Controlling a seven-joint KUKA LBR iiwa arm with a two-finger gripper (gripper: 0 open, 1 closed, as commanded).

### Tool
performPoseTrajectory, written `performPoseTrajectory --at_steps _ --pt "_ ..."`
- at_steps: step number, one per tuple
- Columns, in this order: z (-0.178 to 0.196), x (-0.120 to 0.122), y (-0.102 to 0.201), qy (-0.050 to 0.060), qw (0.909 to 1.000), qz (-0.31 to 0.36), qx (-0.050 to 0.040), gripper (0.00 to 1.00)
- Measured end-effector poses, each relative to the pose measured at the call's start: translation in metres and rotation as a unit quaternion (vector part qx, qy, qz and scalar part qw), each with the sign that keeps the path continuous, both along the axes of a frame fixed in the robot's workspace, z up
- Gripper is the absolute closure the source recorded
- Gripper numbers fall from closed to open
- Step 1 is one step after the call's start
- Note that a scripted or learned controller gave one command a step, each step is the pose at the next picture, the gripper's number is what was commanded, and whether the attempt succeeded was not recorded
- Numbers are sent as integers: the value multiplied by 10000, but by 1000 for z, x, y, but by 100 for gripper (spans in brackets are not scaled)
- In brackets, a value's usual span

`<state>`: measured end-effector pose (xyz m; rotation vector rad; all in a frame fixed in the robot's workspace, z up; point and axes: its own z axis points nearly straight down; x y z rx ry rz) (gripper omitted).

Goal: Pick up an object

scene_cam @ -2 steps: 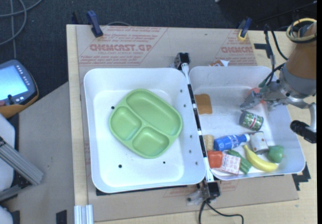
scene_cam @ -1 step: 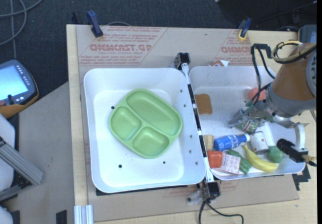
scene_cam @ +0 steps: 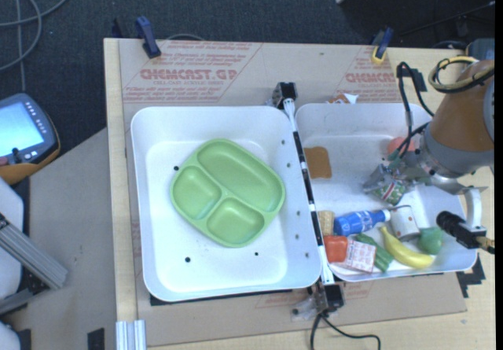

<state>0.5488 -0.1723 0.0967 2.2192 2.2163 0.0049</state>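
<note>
A brown bench (scene_cam: 236, 65) printed with red lettering fills the middle of the frame. Two shallow white bins sit directly on it side by side, the left bin (scene_cam: 149, 183) and the right bin (scene_cam: 354, 116), their inner edges touching. Two blue clamps (scene_cam: 146, 34) grip its upper edge.

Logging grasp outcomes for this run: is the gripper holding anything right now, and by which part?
It cannot be told. The gripper sits low in the right bin, and nothing can be made out between its fingers.

green divided plate (scene_cam: 228, 192) lies in left bin (scene_cam: 149, 136); banana (scene_cam: 405, 250) in right bin (scene_cam: 346, 116).
</note>
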Motion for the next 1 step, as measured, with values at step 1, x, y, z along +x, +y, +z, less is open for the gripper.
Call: performPoseTrajectory --at_steps 1 --pt "94 58 88 -38 10000 60 9 100"
